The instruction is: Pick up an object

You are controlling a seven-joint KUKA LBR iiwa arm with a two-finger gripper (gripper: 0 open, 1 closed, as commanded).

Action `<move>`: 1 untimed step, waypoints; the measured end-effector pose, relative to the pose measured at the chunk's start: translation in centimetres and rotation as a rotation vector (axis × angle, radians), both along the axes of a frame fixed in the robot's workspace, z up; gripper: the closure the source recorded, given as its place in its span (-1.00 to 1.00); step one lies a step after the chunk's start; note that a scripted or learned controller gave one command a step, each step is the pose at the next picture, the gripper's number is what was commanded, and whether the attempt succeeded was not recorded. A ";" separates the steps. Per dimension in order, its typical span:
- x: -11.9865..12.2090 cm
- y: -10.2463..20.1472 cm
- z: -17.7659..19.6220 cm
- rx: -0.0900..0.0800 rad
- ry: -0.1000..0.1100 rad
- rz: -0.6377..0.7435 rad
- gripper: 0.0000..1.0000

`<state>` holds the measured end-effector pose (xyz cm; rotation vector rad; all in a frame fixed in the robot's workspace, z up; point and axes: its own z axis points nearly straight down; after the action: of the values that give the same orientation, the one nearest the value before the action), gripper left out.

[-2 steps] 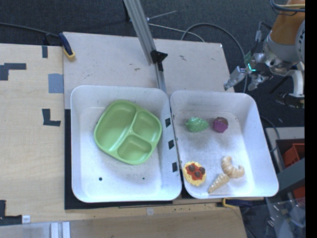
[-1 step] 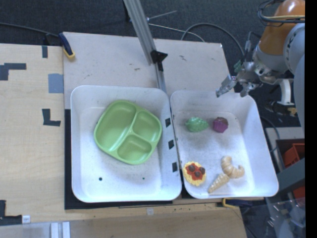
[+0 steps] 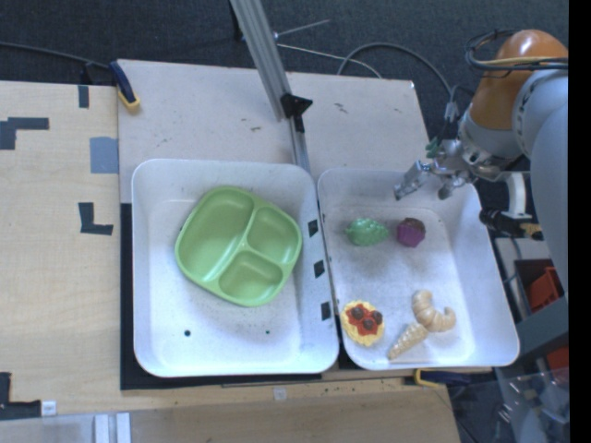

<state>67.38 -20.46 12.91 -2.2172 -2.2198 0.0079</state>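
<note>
Your gripper point(image 3: 423, 179) hangs with fingers apart, holding nothing, over the right bin's point(image 3: 480, 335) far edge. The purple object point(image 3: 411, 233) lies just below it, toward the camera.

A pale wooden surface point(image 3: 212, 123) carries two shallow white bins side by side. The left bin point(image 3: 157, 340) holds a green divided plate point(image 3: 238, 245) with three compartments, lying slightly tilted near the bin's middle. The right bin point(image 3: 480, 330) sits touching it along a shared edge. A grey metal pole point(image 3: 263, 44) slants down from the top toward the bins' junction. A yellow-and-blue clamp point(image 3: 125, 86) grips the board's upper left corner. Dark cables point(image 3: 388, 53) trail over the dark floor beyond.
</note>
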 end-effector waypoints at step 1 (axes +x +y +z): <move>-0.2 0.1 -3.7 0.006 0.016 -0.002 -1.00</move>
<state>67.21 -20.38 9.17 -2.2083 -2.2064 0.0184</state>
